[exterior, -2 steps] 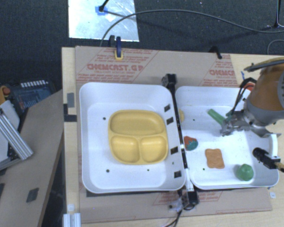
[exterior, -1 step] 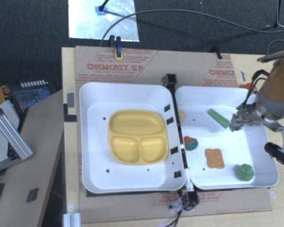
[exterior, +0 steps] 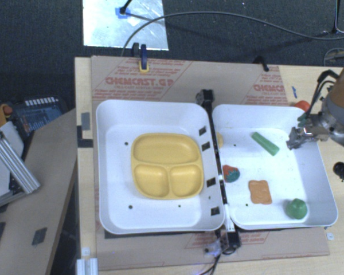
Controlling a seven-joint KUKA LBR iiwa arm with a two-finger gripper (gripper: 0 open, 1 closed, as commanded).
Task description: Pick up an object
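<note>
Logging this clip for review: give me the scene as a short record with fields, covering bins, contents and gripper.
left bin: holds a yellow tray with three compartments
right bin: green stick, red-teal piece, orange slab, green lump
gripper: over the right bin's right rim, near the green stick, holding nothing visible
fingers: cannot tell
</note>
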